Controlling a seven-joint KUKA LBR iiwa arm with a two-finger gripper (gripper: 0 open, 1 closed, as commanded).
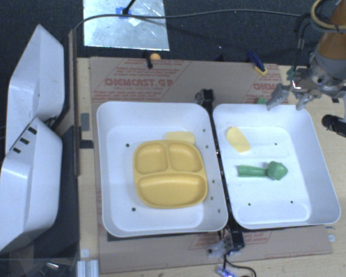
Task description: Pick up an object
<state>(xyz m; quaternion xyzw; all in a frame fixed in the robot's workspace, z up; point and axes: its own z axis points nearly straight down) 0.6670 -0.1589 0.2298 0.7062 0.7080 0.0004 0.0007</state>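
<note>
The pincer hung over the far rim of the right bin, at about one o'clock from that bin's middle. Its two fingers were spread wide with nothing between them. That stance suggested the arm was poised above the bin before descending, though no target could be read from its position alone.

The right bin held two candidates for the pick. A small yellow block lay toward eleven o'clock of the bin's floor. A green toy with a handle and a rounded head lay near the centre, its head pointing to three o'clock. The two were near each other but apart, so either could probably be gripped without disturbing the other.

The left bin held a yellow divided plate with three compartments, resting flat at its centre. A pale yellow flat piece sat touching the plate's edge at twelve o'clock. Both bins rested on a cardboard sheet that covered the surface.
</note>
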